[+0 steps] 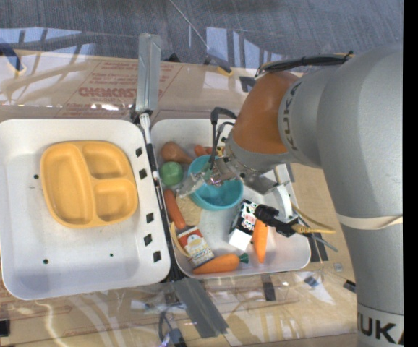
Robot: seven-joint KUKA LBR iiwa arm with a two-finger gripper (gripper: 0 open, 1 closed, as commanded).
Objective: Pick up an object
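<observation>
Arm reaching into the right bin, tool down at a teal bowl.

The arm (317, 114) is stretching in from the right, and its tool (212, 173) is sitting low over the right bin (296, 259), right at the near rim of the teal bowl (218, 188); how far the tool is open, and whether it is gripping or only touching the bowl, I cannot tell. Around the bowl 1 green ball (171, 172) is lying just left, 1 carrot (174, 208) is running along the bin's left wall, another carrot (217, 264) is resting at the front, a small carton (195, 244) is lying beside it, and a black-and-white box (245, 224) is leaning next to an upright carrot (260, 242). The left bin (21, 266) is holding 1 yellow divided tray (88, 182).
</observation>
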